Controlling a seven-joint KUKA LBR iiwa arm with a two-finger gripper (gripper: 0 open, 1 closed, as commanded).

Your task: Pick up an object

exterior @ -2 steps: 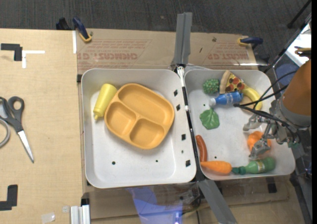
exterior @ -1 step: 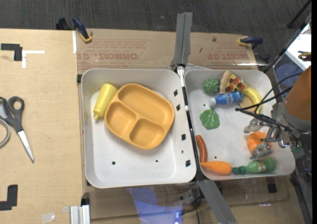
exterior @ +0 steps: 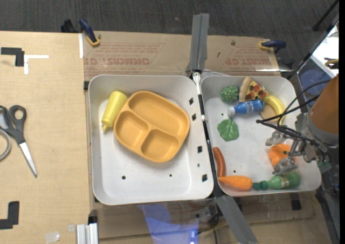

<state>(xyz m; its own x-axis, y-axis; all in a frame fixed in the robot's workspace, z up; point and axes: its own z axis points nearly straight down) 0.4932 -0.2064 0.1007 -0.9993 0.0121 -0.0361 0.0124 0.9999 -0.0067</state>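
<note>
At lower right of the frame, the grey arm's gripper hovers low in the right white plastic bin, jaws apart over a small orange toy piece. Approach step; closing comes next.

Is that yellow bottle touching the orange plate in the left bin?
Touching. The camera view shows the yellow bottle lying against the upper-left rim of the orange plate, with no white floor between them.

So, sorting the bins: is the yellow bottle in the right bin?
No, the yellow bottle lies in the left bin, beside the orange divided plate.
</note>
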